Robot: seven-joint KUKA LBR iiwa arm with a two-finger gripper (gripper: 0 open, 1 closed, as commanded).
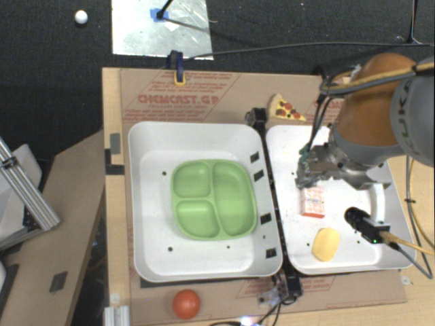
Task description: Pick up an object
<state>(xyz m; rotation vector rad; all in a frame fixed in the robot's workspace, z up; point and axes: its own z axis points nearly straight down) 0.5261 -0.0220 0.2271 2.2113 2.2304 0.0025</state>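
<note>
White plastic makes up the left bin (146,202), and a green divided tray (213,200) lies flat in its middle. Just outside that bin's near edge, on the brown bench board (204,95), sits a red-orange ball (186,303). Right of the green tray, across the black clips where the two bins meet, is the right bin (289,246). In it a small red-and-white carton (313,201) lies flat, with a yellow lemon-shaped piece (326,244) nearer the front edge. Beyond the right bin's far rim rests a toy pizza slice (286,109). The gripper (306,176) hangs directly over the carton's far end; whether it is spread or pinched I cannot tell.
</note>
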